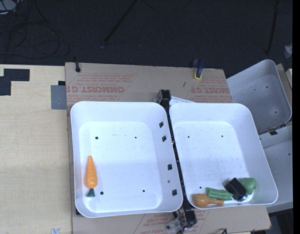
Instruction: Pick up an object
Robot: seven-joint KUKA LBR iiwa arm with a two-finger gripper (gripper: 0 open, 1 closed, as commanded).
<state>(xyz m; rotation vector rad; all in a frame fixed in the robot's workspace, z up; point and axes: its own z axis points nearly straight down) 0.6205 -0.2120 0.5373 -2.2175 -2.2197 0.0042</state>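
Tool state: cannot tell whether apart or together. With no fix on the tool itself, places are logged against the side the arm reaches in from.

Candidate objects, entry-side bin [213,109]: four items clustered in its near corner on the entry side.
- black block [236,189], lying tilted, resting on or against the two green items; exact contact cannot be told.
- green rounded piece [249,184], closest to the entry-side wall, just beside the black block.
- green elongated piece [217,194], lying flat, its end under or touching the black block.
- orange-yellow piece [206,200] with a narrow stem end, against the near wall, touching or just beside the green elongated piece.

Far-side bin [115,106]: one orange carrot [90,172], lying lengthwise along the wall farthest from the entry side, green stub end toward the near wall. Well apart from the cluster.

Surroundings: the bins sit side by side, rims touching, with small black clips [164,138] along the shared edge. Both rest on a cardboard sheet [115,84] with red printing, laid on the wooden counter [28,145]. A blue and yellow clamp [199,70] stands at the sheet's back edge. A grey metal plate [264,94] lies beyond the entry-side bin. Dark squares [12,79] mark the counter past the far-side bin.
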